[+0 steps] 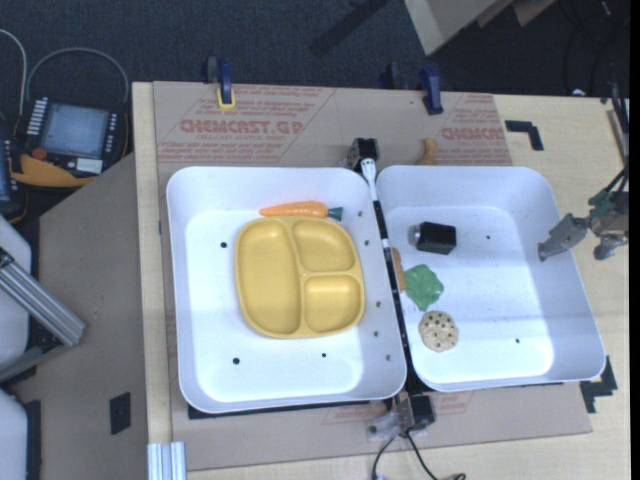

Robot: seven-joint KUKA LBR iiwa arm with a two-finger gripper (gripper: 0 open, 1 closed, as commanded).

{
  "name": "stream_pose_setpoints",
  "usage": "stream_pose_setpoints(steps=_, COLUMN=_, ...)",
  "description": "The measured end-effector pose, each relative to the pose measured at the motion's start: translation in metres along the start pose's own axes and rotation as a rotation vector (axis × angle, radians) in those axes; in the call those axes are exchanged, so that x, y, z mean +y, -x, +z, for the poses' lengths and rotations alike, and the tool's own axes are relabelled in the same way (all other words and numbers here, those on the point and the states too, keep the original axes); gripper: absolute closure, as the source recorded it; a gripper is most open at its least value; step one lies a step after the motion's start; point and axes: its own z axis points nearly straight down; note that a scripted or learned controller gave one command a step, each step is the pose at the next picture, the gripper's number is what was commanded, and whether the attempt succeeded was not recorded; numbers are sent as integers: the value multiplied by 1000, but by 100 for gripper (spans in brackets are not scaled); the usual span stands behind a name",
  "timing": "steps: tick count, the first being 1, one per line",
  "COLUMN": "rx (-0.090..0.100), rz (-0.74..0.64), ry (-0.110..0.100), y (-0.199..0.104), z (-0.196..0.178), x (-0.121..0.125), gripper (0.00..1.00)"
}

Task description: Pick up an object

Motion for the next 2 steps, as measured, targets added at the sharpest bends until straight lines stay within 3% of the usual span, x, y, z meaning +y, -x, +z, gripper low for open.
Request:
stream_pose_setpoints(steps=1, rx=-3, rz=-4, ry=11, y=-1, z=-6, x=3, gripper=0)
stream_pose_setpoints(steps=2, rx=-1, rz=-4, ry=7, y=-4, z=37, x=0, gripper=0)
